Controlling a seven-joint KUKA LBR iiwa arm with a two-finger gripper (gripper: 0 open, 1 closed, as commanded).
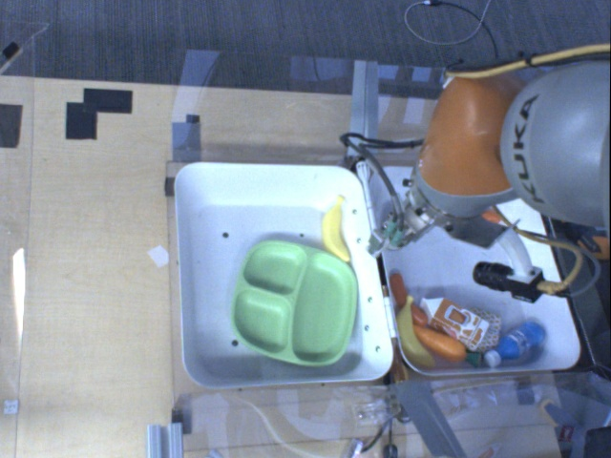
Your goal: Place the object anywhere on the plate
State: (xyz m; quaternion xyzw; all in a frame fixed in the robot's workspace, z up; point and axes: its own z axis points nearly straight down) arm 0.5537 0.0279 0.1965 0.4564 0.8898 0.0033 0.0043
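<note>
Surface (95, 256) is pale wood laminate with black block marks (95, 111) at its far-left corner; dark ribbed carpet (191, 17) beyond the far edge, a thin cable (449, 17) looped on it. Two shallow white plastic bins with rounded corners sit side by side, metal post (365, 103) rising at the far end of the gap between them. Left bin (205, 284): green plate (296, 303), smooth plastic, rounded, three compartments (two small on its left, one large on its right), sitting toward the bin's near-right corner. Banana (334, 232), yellow and curved, lies in that bin against the right wall, just past the plate's far-right rim, not on the plate; can't tell if it touches the rim. Right bin (449, 265): clutter along the near edge, with a red piece (396, 284) at the left wall, other banana (409, 337), carrot (439, 342), an orange-and-white printed carton (463, 322), and a clear bottle (516, 343) with blue cap at the near-right corner. Arm (563, 151), grey with orange band (468, 136), reaches over the right bin. Pincer (389, 232) hangs over the wall between the bins, close beside the banana; wide or narrow, can't tell, and nothing seen in it.
</note>
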